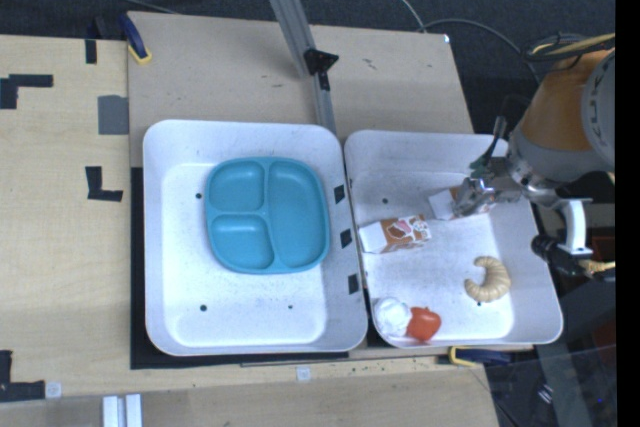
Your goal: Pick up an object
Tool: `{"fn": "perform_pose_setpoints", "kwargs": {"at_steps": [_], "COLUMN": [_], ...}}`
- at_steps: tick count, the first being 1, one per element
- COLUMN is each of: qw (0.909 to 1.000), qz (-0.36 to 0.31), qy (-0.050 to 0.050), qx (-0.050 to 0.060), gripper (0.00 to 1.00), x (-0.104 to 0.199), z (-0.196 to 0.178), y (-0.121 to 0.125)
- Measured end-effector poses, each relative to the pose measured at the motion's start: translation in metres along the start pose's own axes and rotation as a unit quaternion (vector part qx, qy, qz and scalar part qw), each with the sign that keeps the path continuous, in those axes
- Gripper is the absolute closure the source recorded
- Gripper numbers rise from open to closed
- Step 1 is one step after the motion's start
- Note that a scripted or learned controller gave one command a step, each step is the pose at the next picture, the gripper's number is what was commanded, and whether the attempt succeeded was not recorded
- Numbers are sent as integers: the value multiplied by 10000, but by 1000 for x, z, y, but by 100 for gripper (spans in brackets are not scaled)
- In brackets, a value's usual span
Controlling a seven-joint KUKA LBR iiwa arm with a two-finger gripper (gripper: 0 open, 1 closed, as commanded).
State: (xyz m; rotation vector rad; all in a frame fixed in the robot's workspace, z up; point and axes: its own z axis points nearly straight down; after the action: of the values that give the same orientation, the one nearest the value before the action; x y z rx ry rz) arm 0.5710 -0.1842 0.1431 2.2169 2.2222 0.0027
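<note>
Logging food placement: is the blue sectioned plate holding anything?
Empty: the blue sectioned plate in the left white bin shows three bare compartments.

Two white bins [160, 245], speckled with dark dots. A teal plate [267, 215] sits in the left one. In the right: a tan croissant [488, 279], a brown-and-white packet [396, 234], a red piece [425, 324] against something white [392, 316]. Grey arm [575, 130], orange band, over pale wood [60, 215] with black marks.
</note>
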Motion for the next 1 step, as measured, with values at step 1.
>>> {"fn": "perform_pose_setpoints", "kwargs": {"at_steps": [1], "qw": [10000], "qz": [2], "qy": [-5], "qx": [-10], "gripper": [100], "x": [2], "z": [-63], "y": [-2]}}
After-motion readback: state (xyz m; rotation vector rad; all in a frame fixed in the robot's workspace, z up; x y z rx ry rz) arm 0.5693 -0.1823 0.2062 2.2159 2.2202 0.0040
